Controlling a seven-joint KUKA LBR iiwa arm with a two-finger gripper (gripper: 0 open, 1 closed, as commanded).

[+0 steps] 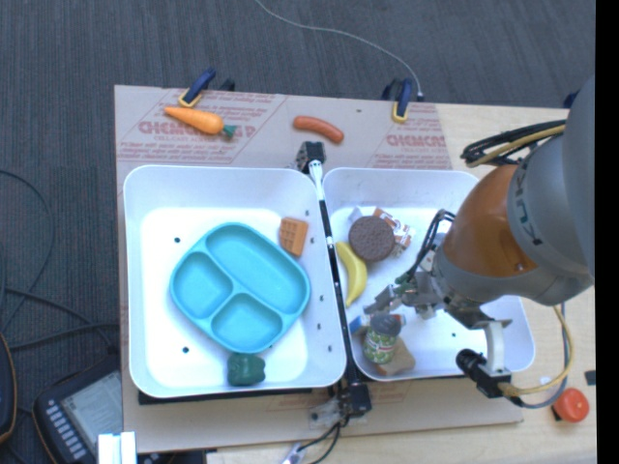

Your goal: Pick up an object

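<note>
The grey arm (542, 220) reaches in over the right bin (517, 351), its orange band bent down toward the bin's middle. The gripper (401, 293) hangs low just above the jar (384, 341) (a green-lidded one lying near the bin's front wall); whether its fingers are released or clenched cannot be told. Beyond the jar lie a banana (353, 271) and a round brown cookie (371, 238). Left of the jar, in the other bin, sits a blue divided plate (240, 286).
</note>
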